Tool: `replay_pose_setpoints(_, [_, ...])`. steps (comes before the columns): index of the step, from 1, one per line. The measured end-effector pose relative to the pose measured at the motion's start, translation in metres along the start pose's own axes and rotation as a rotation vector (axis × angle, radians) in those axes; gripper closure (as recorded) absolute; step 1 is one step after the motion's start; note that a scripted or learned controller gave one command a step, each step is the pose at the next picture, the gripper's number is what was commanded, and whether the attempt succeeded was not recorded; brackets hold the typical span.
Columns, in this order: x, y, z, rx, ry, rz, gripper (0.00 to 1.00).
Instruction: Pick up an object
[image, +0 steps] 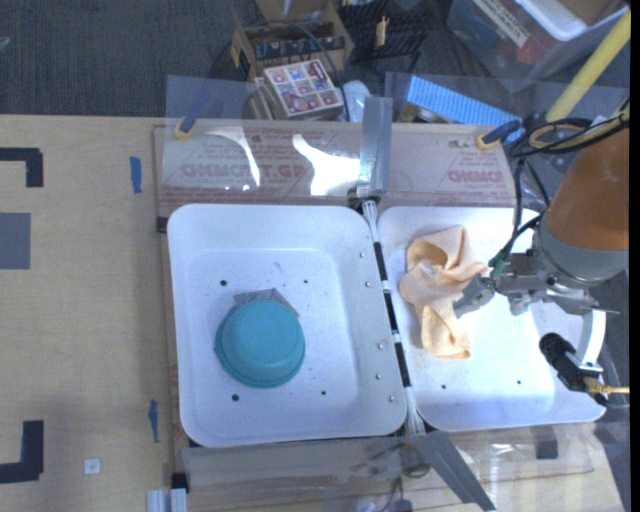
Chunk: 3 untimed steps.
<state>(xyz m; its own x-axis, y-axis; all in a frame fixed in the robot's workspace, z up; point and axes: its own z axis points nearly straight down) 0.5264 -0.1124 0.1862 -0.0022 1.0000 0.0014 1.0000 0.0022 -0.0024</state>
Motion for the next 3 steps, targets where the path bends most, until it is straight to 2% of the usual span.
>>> replay_pose_setpoints(1, [0.01, 0.011, 0.096, -0.015, -0.001, 0.08, 0.0])
replay_pose_setpoints(2, [0.008, 0.011, 0.086, -0.019, 0.0, 0.086, 1.0])
replay_pose_setpoints(3, [0.038, 0.061, 0.002, -0.003, -0.002, -0.143, 1.0])
